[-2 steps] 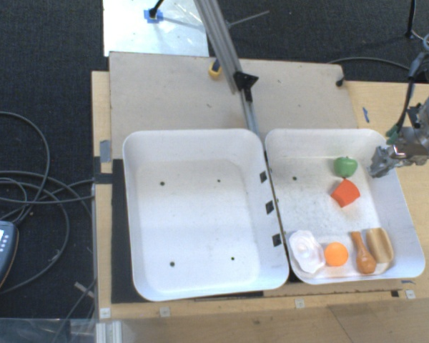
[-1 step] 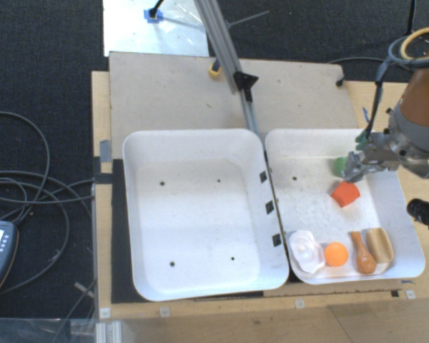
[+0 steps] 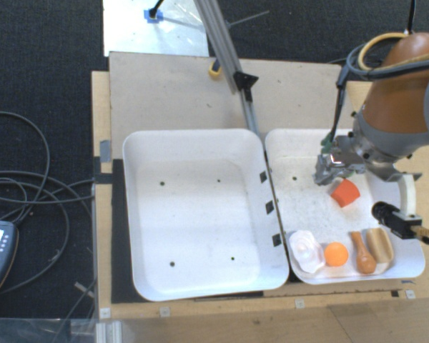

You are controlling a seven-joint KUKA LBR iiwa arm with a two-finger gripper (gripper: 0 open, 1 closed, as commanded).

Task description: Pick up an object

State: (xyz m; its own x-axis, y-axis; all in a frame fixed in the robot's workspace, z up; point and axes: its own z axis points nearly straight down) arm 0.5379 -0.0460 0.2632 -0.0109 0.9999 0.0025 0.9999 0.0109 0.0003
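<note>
jaw state cannot be told from this angle. gripper (image 3: 328,168) is low in the right bin (image 3: 293,145), just left of an orange block (image 3: 345,193). along the bin's near edge: a clear plastic piece (image 3: 305,250), an orange ball (image 3: 336,255), a brown wooden piece (image 3: 362,253) and a tan bun-like item (image 3: 380,244). left bin (image 3: 139,191) adjoins.
</note>
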